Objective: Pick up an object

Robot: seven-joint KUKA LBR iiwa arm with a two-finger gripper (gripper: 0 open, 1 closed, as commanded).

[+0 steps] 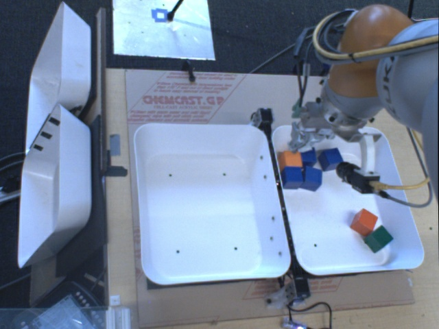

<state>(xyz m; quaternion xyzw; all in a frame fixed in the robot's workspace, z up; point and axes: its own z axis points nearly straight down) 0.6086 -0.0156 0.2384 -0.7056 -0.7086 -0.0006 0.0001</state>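
My gripper hangs over the far left corner of the right bin, just above a cluster of blocks. An orange block lies right below the fingertips, with blue blocks against it and another blue block to its right. Whether anything sits between the fingers is hidden by the wrist. Near the bin's front right lie a second orange block and a green block, touching each other.
The left bin stands beside the right one, sharing a middle rim. A cardboard sheet lies under both. Spare white bins lean at the far left. The right bin's front middle floor is bare.
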